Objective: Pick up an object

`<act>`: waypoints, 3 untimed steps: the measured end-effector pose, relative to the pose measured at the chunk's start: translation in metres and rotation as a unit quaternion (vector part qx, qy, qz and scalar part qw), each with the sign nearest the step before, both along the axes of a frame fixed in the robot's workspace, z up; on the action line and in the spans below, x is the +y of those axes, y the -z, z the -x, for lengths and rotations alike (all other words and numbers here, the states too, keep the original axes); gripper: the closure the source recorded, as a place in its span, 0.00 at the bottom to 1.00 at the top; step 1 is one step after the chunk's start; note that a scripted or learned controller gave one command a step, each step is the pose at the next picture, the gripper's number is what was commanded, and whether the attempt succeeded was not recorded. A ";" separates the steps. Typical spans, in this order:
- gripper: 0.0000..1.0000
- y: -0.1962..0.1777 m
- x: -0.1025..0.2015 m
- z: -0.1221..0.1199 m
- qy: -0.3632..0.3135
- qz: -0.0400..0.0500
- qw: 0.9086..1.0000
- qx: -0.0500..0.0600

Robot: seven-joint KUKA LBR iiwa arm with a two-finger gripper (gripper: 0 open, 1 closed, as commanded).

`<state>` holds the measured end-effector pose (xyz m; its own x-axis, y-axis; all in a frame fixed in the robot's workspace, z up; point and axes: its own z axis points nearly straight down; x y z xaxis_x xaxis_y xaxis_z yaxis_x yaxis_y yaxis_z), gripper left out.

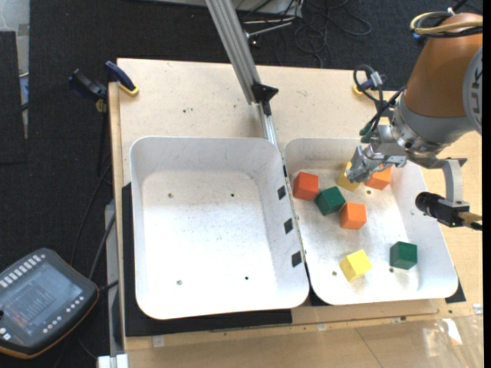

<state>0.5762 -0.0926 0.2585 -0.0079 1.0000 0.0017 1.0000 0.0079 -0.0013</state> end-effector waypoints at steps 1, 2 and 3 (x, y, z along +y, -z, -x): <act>1.00 0.016 0.054 -0.017 0.000 0.000 1.000 0.000; 1.00 0.028 0.107 -0.033 0.000 0.000 1.000 -0.001; 1.00 0.022 0.162 -0.046 0.000 0.000 1.000 -0.002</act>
